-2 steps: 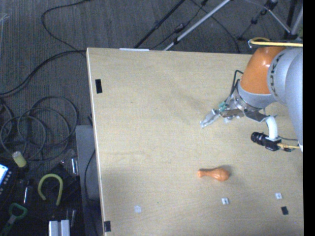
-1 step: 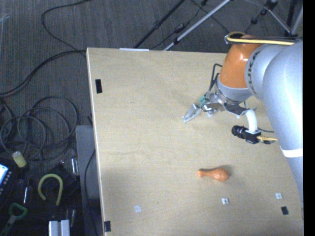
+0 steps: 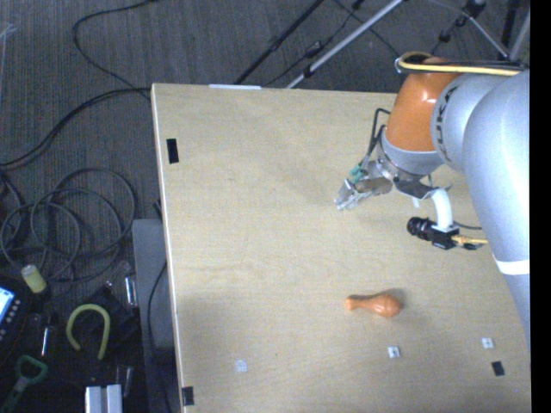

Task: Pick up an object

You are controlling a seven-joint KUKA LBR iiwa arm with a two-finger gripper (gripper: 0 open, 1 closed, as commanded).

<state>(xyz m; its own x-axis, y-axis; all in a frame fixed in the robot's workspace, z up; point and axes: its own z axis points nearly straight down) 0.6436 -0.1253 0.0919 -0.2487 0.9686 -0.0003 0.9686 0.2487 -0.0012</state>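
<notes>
**Gripper well off the target, with a slippery shape waiting below**

Camera view: the arm (image 3: 482, 144) reaches in from the right and ends in the gripper (image 3: 351, 198), which sits over bare wooden bench top (image 3: 258, 231) towards the upper middle of the board. Its tips are small and blurred here, so I cannot tell whether the claw is spread or pressed together; nothing visible lies between them. The task's thing, an orange object (image 3: 375, 304) shaped like a small gourd or pear (bulb to the right, thin neck to the left), lies flat on the board well apart from the gripper, nearer the camera and slightly to the right.

The main risk, as I judge it, is a close on nothing: a straight descent from this spot meets only bench. Even once over the object, the rounded bulb could squirt out sideways under the pinch, and the tapered neck offers little to grip. A black cable connector (image 3: 430, 231) dangling beside the wrist could also brush the object on a low approach and roll it away.
</notes>
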